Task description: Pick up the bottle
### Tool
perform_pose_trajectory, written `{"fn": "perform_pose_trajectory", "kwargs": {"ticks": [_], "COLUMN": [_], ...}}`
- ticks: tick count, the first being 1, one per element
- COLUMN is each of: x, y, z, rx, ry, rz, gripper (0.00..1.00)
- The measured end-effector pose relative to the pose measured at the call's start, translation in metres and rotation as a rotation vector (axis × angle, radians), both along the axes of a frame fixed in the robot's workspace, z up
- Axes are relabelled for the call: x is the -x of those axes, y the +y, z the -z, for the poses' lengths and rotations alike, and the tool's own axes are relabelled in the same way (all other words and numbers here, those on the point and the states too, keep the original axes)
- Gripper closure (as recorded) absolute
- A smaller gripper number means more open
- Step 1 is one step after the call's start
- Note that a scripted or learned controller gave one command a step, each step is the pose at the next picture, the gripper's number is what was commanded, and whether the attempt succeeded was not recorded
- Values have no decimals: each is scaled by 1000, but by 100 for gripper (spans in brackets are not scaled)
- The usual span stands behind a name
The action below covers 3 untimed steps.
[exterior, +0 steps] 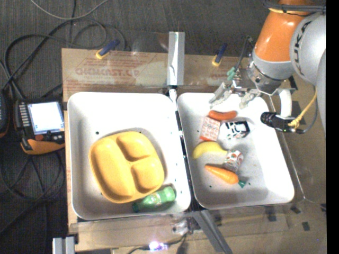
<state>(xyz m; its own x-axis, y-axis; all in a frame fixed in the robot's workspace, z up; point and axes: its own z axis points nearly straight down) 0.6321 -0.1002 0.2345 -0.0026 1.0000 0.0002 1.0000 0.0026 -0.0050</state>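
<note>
At twelve o'clock of the right bin (275, 192), above its far rim, my gripper (233, 93) is hanging with its two fingers spread apart and nothing between them. Item sought: the green bottle (155, 198), which is lying on its side at six o'clock of the left bin (79, 120), pressed against the near edge of the yellow divided plate (127, 165) and close to the bin's near wall. I am standing well apart from it, with the centre divider (176, 62) between us. Items lying beneath and near me: a sausage (223, 114), a red carton (210, 128), a black-and-white mug (236, 128), a banana (208, 150), a small patterned can (233, 159) and a carrot (223, 175). Risks, as I am judging them: descending from here, I am likely to be closing on the sausage or the carton, the wrong item entirely. Crossing low, I am risking a knock on the divider or the bin rims. At the bottle itself, room for my fingers is looking scarce; one finger is liable to land on the plate's lip or the bin wall, and the round body, lying flat, is liable to roll or squirt out toward the corner as I am closing. A grip near the cap may be tipping it free on the lift.
</note>
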Motion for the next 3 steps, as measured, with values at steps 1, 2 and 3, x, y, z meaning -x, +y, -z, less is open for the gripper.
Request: {"fn": "perform_pose_trajectory", "kwargs": {"ticks": [1, 2, 3], "x": [-4, 68, 45], "y": [39, 112, 98], "z": [54, -134, -111], "rx": [1, 1, 3], "ry": [1, -3, -1], "rz": [-13, -172, -202], "gripper": [0, 0, 0]}}
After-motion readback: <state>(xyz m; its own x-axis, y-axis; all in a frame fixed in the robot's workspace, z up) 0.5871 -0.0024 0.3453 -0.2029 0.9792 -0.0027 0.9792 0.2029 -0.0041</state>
